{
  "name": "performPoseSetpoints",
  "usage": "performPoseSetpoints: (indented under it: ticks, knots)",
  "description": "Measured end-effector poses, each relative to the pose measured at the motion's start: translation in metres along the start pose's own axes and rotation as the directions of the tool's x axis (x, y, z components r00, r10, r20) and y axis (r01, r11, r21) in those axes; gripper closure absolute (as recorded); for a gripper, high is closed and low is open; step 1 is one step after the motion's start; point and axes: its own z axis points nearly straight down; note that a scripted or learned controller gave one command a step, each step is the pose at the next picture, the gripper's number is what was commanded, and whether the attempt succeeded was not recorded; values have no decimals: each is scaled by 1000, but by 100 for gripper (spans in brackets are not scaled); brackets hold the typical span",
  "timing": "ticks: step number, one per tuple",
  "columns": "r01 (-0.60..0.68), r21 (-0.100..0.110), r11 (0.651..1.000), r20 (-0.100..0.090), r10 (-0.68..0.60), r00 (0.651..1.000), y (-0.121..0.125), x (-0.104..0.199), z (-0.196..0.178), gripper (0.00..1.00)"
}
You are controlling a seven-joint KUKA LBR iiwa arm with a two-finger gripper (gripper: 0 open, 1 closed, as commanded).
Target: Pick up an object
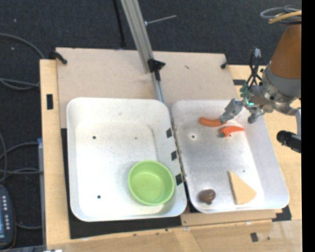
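Two orange things lie in the right bin (262, 161): a sausage (210, 122) and a carrot (230, 131). The carrot sits just below the gripper (241, 111), its long axis running across the bin. The gripper's fingers look spread, holding nothing. The arm (284, 62) slants in from the right.

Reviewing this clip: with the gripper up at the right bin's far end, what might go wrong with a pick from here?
1. The gripper hovers by two small items lying close together, an orange piece and a carrot; it may nudge one while going for the other.
2. Both lie flat on the right bin, so the fingers may slide over them.
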Motion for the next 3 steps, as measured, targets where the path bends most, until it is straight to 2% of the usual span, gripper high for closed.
performPoseSetpoints:
  ticks: [3]
  knots:
    - [-1, 5, 1000, 3, 1, 1000, 18, -6, 147, 0]
